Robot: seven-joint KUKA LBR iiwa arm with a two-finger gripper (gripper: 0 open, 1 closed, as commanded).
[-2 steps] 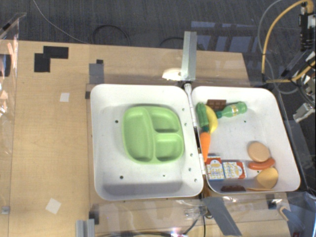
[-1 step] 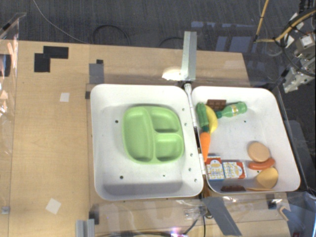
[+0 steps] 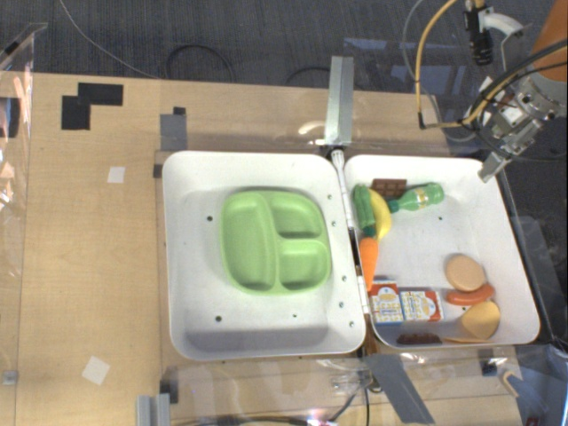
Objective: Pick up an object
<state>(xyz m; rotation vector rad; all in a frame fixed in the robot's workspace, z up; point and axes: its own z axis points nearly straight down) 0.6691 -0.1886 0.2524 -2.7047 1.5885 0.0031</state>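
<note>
The wooden surface [image 3: 89, 264] is seen at the left, marked with a black L-shaped patch [image 3: 89, 103] near its far edge. The left bin [image 3: 191, 327] is occupied by a green divided tray [image 3: 273, 240], lying flat near the bin's middle.

In the right bin [image 3: 506, 238], along the dividing wall, a green vegetable [image 3: 364, 209] and a yellow banana [image 3: 382, 216] are found touching, with an orange carrot [image 3: 367, 260] just below them. A brown block [image 3: 389, 186] is partly hidden behind the banana. A green bottle [image 3: 419, 197] lies on its side beside these.

At the bin's near edge, a red-and-white carton [image 3: 405, 305] is noted; a dark item [image 3: 419, 337] below it is too shadowed to be identified. Further right, a tan round piece [image 3: 464, 272], a red sausage [image 3: 470, 295] and an orange-tan piece [image 3: 480, 319] are clustered, touching.

The hand [image 3: 493, 165] is seen above the bin's far right corner, well apart from every object. It is blurred and partly cut off by cabling, so whether it is spread or pressed together cannot be told. Nothing is seen carried by it.
</note>
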